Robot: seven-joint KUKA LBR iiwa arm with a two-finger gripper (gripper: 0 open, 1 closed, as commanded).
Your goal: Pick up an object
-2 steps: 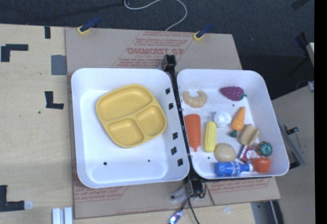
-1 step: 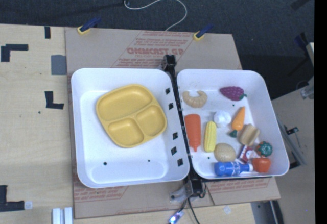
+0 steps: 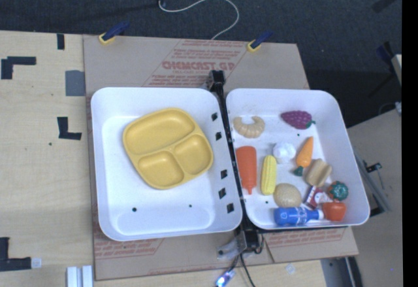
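The right bin (image 3: 339,123) holds several toy foods. A croissant (image 3: 249,126) lies at its upper left and purple grapes (image 3: 296,119) at the upper right. An orange sausage-like piece (image 3: 246,168) and a yellow corn cob (image 3: 268,174) lie side by side near the divider. A small carrot (image 3: 304,151), a brown bread piece (image 3: 317,172), a potato (image 3: 287,195), a blue bottle (image 3: 295,216) and a red tomato (image 3: 334,211) crowd the lower right. A white crumpled item (image 3: 283,151) sits mid-bin.
A yellow three-compartment plate (image 3: 168,147) lies in the left bin (image 3: 108,168). Both bins rest on a cardboard sheet (image 3: 189,63) on the wooden bench. A white cable (image 3: 196,4) loops at the back, and clips (image 3: 259,40) hold the cardboard.
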